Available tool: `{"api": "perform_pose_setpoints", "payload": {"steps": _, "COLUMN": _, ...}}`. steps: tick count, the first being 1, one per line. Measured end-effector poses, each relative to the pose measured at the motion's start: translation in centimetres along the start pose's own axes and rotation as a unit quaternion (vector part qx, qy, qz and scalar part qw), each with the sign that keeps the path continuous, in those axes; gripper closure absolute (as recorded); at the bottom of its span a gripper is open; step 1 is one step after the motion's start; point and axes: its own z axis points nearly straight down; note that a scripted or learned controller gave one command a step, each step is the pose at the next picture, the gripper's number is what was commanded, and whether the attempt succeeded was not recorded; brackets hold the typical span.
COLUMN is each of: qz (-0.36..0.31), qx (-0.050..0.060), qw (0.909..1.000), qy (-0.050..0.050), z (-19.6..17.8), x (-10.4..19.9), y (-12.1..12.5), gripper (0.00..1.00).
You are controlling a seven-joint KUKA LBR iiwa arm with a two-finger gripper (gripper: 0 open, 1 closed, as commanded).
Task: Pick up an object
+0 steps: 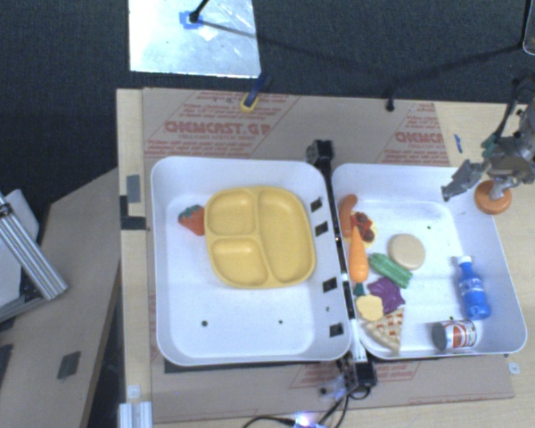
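Note:
My gripper [478, 180] hangs over the far right corner of the right bin [428, 205], raised above the objects. Just under it, at the bin's rim, is a round orange piece [492, 201]; I cannot tell whether it is held. The right bin holds several toy foods: a hot dog [347, 210], a carrot [358, 257], a tan bun [407, 251], a green pickle [390, 268], a purple piece [387, 292], a pizza slice [385, 332], a blue bottle [471, 287] and a small can [454, 334].
The left bin [174, 328] carries a yellow divided plate [255, 236] with a red strawberry toy [193, 219] beside it on the left. A black divider [332, 239] runs between the bins. Cables cross the dark floor behind the bench.

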Motion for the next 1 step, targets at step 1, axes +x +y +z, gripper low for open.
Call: {"api": "perform_pose_setpoints", "payload": {"steps": 1, "qz": -0.002, "qx": -0.006, "qw": 1.0000, "qy": -0.001, "z": -0.74, "x": 0.07, "y": 0.23, "gripper": 0.00}}
